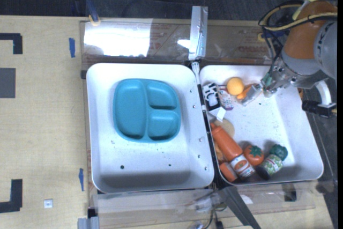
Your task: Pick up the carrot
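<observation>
- Nearest us, along the front edge of the right bin [300,115], we find a cluster of toy groceries: a small bottle with a white label [242,167], a tomato-like piece [255,155] and a green-topped jar [273,162]. Any print on those labels is too small for us to read.
- Just behind them, hard against the bin's left wall, lies the carrot [225,142], an orange taper slanting up and to the left. We judge it untouched: nothing grips it, so the lift is still wholly ahead.
- Alongside, the left bin [102,115] carries a blue divided tray [146,109].
- Farther back in the right bin sit a black-and-white packet [213,96], its markings illegible to us, and an orange ball [235,86].
- At the far right corner, the gripper [262,87] hangs low over the bin beside the ball, well apart from the carrot. We cannot tell how it is set; it blurs here.
- What remains, in our judgement: travel to the carrot, descend, clamp and raise.
</observation>
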